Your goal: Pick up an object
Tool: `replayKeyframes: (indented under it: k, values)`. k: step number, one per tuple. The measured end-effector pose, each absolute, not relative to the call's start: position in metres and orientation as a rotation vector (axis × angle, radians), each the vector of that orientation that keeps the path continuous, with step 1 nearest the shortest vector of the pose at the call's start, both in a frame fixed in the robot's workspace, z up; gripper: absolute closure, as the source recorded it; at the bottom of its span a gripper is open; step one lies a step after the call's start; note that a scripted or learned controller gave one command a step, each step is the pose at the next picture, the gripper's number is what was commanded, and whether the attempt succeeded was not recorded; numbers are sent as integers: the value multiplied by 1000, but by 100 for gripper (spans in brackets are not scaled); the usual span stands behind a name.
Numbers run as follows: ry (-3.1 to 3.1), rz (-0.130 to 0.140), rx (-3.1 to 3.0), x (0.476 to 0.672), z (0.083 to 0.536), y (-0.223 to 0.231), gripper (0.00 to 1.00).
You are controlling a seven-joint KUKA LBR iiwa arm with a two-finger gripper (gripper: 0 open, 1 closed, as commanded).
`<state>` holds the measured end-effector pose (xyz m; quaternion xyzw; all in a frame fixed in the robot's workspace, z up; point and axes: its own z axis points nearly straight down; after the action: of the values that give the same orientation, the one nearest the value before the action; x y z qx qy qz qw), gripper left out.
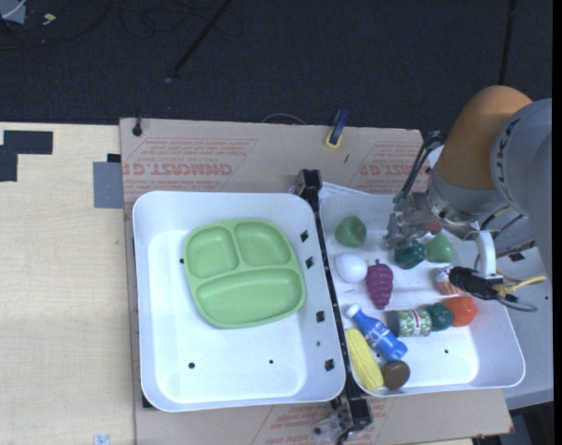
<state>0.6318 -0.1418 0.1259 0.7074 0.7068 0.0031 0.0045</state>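
The arm is in the reach-and-grasp step: the claw (408, 239) is low in the right bin (504, 360), down among the toys. It sits on top of a dark teal piece (411, 255), apparently touching it, but whether that piece lies between the fingers cannot be told, nor whether the claw is spread or pressed together. By my reading, the next move calls for closing firmly on the teal piece and lifting straight up, clear of its close neighbours.

Just right of the claw lies a green piece (440, 247); to its left, a green ball (351, 230). Below it lie a purple grape bunch (380, 284) and a white egg (351, 268). Farther below are a blue bottle (377, 333) and corn (363, 358). Well to the left, the other bin (160, 341) holds a green plate (245, 273).
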Motion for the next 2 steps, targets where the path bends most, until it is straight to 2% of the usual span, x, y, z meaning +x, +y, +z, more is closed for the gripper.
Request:
replayKeyframes:
  k: [1,2]
  values:
    - [2217,4,2221,642,180,-148,100]
    - [2219,4,2219,643,231,-150,100]
